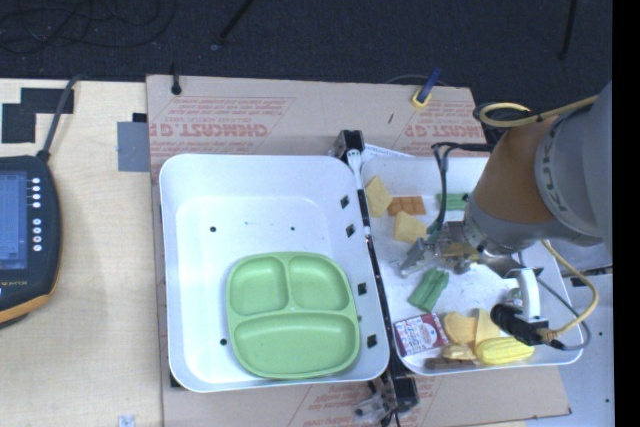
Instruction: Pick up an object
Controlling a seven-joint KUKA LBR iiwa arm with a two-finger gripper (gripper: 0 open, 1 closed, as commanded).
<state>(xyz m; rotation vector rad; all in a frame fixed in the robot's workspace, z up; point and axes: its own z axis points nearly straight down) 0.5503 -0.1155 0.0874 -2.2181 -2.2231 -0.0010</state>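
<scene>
My gripper (422, 255) hangs low in the right bin (470, 300), left of its middle, with the grey and orange arm (520, 190) reaching in from the right. Just below the gripper lies a green block (428, 290), apart from it as far as I can see. Two pale yellow wedges (377, 196) (409, 227) and an orange block (407, 206) lie just above and left of the gripper. A second green piece (452, 202) is partly hidden behind the arm.
A red and white packet (419, 334), a yellow chunk (460, 327) and a corn cob (503, 351) sit along the right bin's front edge. The left bin (200, 185) holds a green divided plate (292, 315). A control pendant (20, 235) lies at far left.
</scene>
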